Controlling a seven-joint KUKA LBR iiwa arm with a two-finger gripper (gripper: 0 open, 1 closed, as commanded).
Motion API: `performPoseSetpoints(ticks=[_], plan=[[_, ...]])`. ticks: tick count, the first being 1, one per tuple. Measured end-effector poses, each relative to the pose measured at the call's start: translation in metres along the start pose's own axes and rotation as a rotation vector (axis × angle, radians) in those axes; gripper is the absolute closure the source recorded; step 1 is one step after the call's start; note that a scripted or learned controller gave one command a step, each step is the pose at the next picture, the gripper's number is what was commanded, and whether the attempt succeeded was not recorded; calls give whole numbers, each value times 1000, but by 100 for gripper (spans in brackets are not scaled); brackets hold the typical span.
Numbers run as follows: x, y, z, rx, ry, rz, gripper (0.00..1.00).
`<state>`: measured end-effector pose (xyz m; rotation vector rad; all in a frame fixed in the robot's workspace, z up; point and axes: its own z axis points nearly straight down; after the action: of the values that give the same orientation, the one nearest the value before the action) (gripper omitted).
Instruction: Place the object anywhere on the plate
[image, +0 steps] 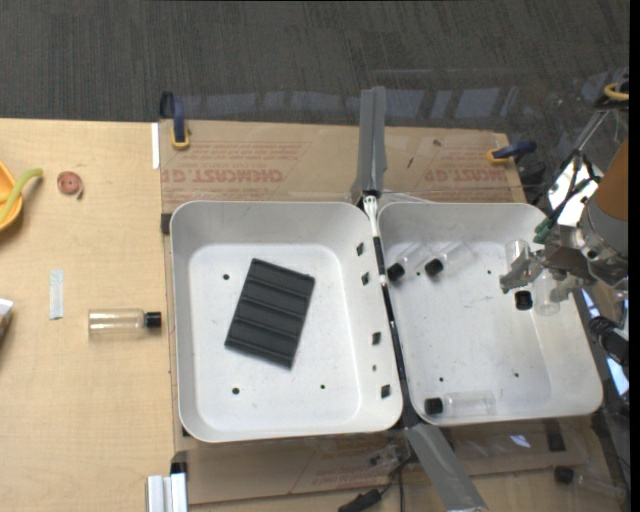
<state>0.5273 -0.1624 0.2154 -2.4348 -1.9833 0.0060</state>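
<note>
The gripper (532, 272) hangs over the right bin (560, 400), well to the right of the black ribbed plate (270, 312) in the left bin (200, 400). Whether it is spread or closed cannot be told. A clear vial (540, 301) sits directly below it, possibly touching. The vial's long axis runs across toward the plate, black cap on the plate side. The plate's long axis runs slantwise.

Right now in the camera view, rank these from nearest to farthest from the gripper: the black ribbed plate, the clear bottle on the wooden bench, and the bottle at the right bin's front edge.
From the gripper, over the right bin's right side:
1. Front-edge bottle, right bin's near rim.
2. Black ribbed plate, middle of the left bin.
3. Bench bottle, on the wood left of both bins.
</note>
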Motion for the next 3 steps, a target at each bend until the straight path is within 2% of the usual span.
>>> performPoseSetpoints(ticks=[1, 2, 3], plan=[[90, 54, 19, -1, 0, -207, 100], [203, 88, -64, 0, -1, 253, 100], [247, 23, 18, 1, -1, 105, 100]])
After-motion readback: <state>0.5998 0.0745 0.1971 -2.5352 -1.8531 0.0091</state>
